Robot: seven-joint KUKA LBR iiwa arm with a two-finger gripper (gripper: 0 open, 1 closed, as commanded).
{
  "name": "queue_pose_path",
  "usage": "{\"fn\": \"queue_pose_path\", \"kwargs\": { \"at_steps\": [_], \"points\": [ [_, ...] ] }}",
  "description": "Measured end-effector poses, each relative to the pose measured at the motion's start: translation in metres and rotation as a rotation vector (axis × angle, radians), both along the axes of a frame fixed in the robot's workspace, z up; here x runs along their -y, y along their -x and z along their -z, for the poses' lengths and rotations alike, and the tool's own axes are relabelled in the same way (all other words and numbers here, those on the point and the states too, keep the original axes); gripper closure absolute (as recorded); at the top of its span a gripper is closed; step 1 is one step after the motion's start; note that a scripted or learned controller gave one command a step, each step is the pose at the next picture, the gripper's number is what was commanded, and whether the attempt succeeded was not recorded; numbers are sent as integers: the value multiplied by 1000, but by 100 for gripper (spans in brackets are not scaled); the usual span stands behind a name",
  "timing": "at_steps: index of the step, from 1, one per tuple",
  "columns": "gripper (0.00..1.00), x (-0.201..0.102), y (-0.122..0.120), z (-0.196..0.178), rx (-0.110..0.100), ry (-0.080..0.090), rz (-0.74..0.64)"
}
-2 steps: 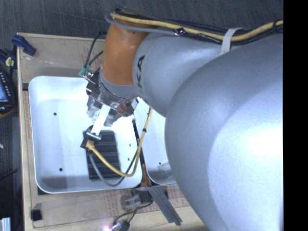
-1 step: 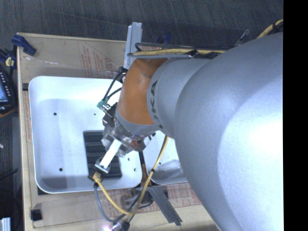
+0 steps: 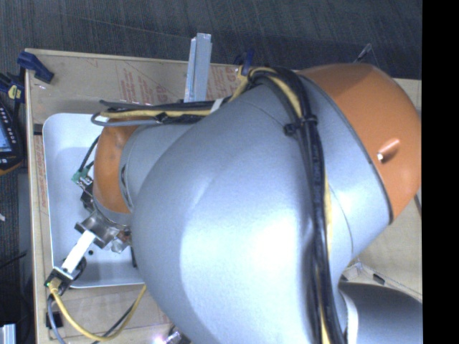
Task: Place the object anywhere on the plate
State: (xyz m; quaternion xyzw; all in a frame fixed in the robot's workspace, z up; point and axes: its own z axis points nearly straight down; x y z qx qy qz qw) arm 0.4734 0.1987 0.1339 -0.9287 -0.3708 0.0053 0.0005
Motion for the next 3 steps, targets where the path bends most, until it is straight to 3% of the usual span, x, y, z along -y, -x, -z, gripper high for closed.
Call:
{"fn": "queue_pose_path", "kwargs": {
  "at_steps": [1, 2, 3],
  "points": [
    [100, 54, -13, -108, 8, -4, 63],
    [100, 125, -2, -56, 3, -2, 2],
    [100, 75, -1, -14, 0, 0, 363]
  ]
}}
